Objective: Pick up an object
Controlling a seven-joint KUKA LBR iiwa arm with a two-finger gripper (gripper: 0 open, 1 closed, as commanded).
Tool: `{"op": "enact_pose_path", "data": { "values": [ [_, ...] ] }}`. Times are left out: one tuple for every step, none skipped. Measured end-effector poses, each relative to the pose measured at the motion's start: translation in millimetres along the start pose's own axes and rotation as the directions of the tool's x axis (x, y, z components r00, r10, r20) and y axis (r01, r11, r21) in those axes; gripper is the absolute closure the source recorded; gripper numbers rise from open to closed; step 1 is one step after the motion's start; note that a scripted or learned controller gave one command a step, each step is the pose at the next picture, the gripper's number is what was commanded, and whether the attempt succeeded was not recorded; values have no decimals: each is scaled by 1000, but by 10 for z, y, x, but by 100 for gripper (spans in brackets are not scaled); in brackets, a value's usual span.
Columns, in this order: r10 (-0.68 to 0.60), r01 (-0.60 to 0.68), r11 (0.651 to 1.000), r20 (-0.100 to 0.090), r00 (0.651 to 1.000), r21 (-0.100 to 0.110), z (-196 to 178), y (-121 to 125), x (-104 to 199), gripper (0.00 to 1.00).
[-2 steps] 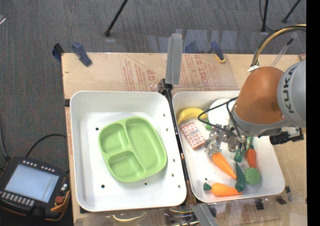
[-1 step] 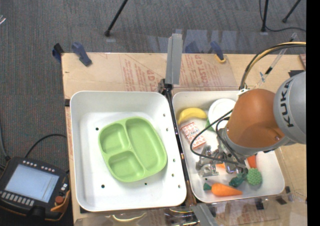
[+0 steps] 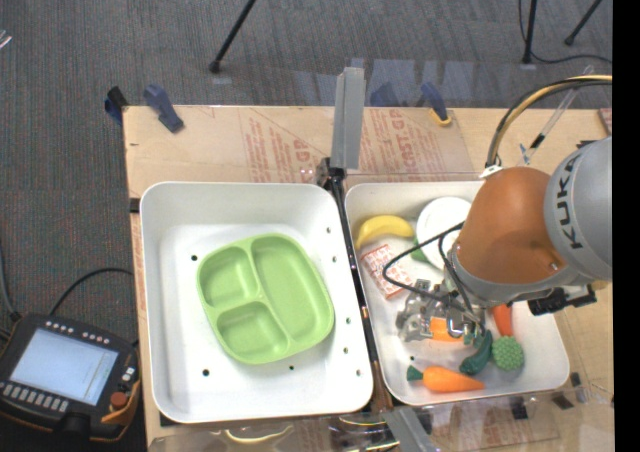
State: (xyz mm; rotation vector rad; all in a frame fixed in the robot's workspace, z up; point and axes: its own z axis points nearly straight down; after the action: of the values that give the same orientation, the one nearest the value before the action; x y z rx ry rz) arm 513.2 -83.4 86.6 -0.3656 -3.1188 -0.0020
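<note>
Carrot [image 3: 452,378] sits beside gripper [image 3: 437,325]; clutter crowds it. Risk: fingers snag neighbours. Cannot tell claw state.

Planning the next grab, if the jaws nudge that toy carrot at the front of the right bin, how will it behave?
The toy carrot lies on its side and tapers, so it would probably roll in a curve. It looks like smooth plastic, likely light, stiff and somewhat slippery. The green toy nearby might block it.
</note>
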Motion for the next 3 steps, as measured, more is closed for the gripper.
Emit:
{"op": "enact_pose_path", "data": {
  "values": [
    [-138,138,990,12,990,0,-1566,428,127,100],
    [-351,351,936,-7,936,-2,-552,-52,394,100],
    [10,-10,1000,-2,1000,0,5,-273,131,100]
  ]
}}
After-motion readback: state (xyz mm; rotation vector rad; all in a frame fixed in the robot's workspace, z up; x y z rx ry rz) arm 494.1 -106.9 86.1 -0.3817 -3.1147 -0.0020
